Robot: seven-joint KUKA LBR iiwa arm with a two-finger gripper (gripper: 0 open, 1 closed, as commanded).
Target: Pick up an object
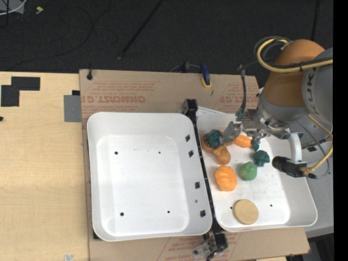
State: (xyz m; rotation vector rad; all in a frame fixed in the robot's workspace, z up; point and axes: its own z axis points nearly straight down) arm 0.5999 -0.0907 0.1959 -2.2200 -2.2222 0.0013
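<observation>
The bench [38, 162] carries two white bins side by side. The left bin [141, 175] holds nothing to grasp. The right bin [283, 200], at the right centre of the frame, contains every candidate object.

The arm [293, 86] enters from the upper right and stands over the upper part of the right bin. The hand [244, 132] is low over the cluster there, fingers spread, one toward a dark teal piece [213, 138], the other beside a small orange piece [242, 141]. Nothing is seen between the fingers; no grasp is established.

Objects, in order of size: an orange pumpkin [225, 178] at the bin's centre; a tan disc [246, 211] near the lower edge; a green ball [248, 171] just beside the pumpkin; a brown piece [222, 155] touching the dark teal piece; a teal lump [261, 157] to the right.

Risks, as judged:
- The upper cluster is crowded. Closing could catch two pieces, or push one aside.
- Rounded shapes may squirt out of a partial pinch.
- The dark teal piece lies near the divider [197, 156]; a finger could strike it.
- The hand hides part of its target, so alignment cannot be confirmed.
</observation>
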